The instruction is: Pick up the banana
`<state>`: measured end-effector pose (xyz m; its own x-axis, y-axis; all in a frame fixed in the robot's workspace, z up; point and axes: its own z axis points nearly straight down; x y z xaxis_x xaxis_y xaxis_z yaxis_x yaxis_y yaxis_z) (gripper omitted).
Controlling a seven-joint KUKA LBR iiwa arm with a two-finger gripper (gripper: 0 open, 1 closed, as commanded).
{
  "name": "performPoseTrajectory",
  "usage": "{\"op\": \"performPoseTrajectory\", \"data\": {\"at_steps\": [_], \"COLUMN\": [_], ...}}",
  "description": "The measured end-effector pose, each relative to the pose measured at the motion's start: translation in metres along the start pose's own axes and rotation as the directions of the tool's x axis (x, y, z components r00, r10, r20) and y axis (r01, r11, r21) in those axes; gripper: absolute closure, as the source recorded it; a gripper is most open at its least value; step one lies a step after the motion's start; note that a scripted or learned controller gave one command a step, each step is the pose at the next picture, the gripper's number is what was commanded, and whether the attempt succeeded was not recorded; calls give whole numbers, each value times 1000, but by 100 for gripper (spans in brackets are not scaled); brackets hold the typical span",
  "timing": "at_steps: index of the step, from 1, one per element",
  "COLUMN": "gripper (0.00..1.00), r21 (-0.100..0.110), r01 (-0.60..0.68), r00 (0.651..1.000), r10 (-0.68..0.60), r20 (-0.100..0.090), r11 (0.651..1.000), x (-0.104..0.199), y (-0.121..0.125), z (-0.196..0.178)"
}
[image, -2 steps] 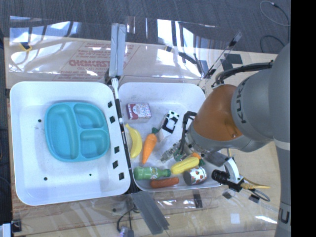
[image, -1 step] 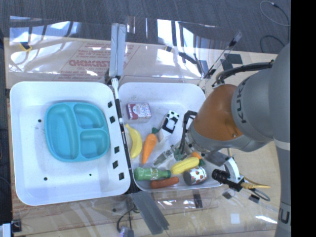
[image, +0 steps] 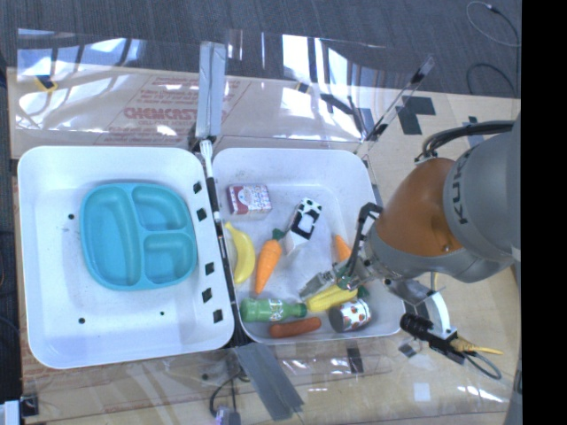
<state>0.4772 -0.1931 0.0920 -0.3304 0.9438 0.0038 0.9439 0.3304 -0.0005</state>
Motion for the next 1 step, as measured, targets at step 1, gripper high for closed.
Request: {"op": "performPoseTrajectory", "data": {"at_steps": [1], "gripper": [100], "r21": [0], "r01": [5], "r00": [1000], "r10": [-5], "r20": [1], "r11": [1000], "x": [0], "y": [1], "z": [-10]}}
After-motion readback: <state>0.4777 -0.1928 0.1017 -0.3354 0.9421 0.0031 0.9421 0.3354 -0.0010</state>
